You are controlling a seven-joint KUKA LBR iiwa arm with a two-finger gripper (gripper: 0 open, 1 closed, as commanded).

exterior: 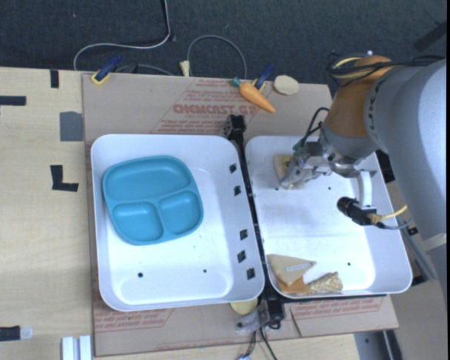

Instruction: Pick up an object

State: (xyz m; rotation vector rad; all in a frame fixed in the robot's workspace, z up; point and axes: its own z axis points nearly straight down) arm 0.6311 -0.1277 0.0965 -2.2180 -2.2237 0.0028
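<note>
Tan food pieces (pixel 301 273) lie at the near edge of the right bin (pixel 382 272), a pale wedge touching a crumbly brownish chunk, their shared long axis running roughly along the bin's front wall. They look like the likeliest thing to pick, though the task names no particular object. From the gripper (pixel 291 173) they lie well apart, toward the front of the same bin and slightly to the view's right, so the coming move would need a travel across the bin floor before any descent.

At the gripper itself, which sits low near the bin's far left corner, something small and pale shows around the tip; whether that is an object or part of the tool is unclear, and whether the tool is spread or pressed together cannot be told from this slant.

Beside it, the left bin (pixel 120 276) holds a blue divided plate (pixel 153 199) lying flat, three compartments up, with nothing in them. Beyond the bins, on the cardboard sheet (pixel 195 107), rest a toy carrot (pixel 256 96) and a small beige round piece (pixel 286 85), both outside either container.
</note>
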